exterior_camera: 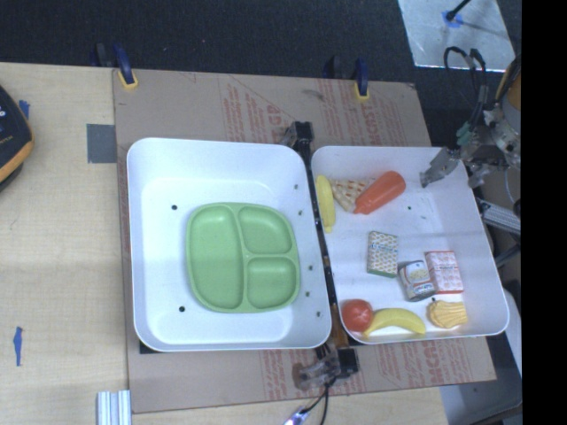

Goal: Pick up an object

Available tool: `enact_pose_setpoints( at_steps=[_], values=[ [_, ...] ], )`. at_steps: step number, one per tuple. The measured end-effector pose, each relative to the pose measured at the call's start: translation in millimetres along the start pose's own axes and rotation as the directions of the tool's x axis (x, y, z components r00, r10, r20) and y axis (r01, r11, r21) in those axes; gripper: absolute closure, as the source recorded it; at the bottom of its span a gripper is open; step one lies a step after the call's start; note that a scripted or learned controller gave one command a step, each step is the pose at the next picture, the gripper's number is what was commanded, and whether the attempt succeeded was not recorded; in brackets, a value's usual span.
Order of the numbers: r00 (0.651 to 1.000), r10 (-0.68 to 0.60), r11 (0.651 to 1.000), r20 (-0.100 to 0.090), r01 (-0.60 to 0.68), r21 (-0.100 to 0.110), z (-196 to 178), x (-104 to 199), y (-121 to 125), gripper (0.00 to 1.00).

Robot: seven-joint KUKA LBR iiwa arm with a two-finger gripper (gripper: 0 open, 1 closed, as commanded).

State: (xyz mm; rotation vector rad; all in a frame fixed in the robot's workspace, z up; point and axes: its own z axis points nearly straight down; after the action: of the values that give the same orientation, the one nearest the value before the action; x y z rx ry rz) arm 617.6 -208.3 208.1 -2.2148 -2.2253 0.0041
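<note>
A light, rigid, slick toy carrot [380,191], best gripped across its thick middle, is approached in the right bin [485,237] by the gripper [432,173], whose state cannot be told.

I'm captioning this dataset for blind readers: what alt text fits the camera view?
A grey robot arm's gripper hovers over the top right corner of the right white bin, which holds toy food: a carrot, a banana, a tomato, a can and small packets. The left white bin holds a green divided plate.
</note>
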Motion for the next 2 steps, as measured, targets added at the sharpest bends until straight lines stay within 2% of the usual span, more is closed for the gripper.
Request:
enact_pose_setpoints(
  at_steps=[1, 2],
  values=[
    [1.000, -0.001, 1.000, -0.001, 0.001, 0.003, 64.4, 57.7, 38.6, 0.00],
    [1.000, 0.002, 1.000, -0.001, -0.002, 0.001, 116.4, -4.1, 38.5, 0.00]
  ],
)
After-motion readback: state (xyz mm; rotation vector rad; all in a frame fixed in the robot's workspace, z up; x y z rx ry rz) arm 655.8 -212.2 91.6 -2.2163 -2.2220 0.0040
